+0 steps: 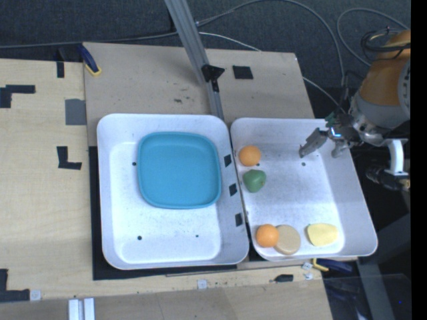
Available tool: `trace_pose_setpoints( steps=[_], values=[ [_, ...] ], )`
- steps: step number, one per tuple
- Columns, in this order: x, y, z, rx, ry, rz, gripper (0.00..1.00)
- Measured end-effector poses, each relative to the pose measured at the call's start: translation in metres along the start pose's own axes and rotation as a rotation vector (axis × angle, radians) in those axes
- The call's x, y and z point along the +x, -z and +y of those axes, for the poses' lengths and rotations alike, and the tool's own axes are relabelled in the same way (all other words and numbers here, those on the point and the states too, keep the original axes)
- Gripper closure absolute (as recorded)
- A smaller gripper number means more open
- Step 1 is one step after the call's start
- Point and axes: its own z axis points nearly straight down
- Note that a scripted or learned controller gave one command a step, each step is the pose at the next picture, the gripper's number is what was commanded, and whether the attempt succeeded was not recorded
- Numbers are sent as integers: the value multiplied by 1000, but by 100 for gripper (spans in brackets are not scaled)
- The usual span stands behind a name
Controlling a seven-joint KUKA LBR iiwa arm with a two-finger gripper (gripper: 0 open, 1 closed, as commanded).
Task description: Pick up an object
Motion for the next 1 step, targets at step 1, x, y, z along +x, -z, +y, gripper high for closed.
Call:
trace_pose_setpoints(
  steps=[1],
  values=[
    [11,-55,0,1,0,1,0]
  ],
)
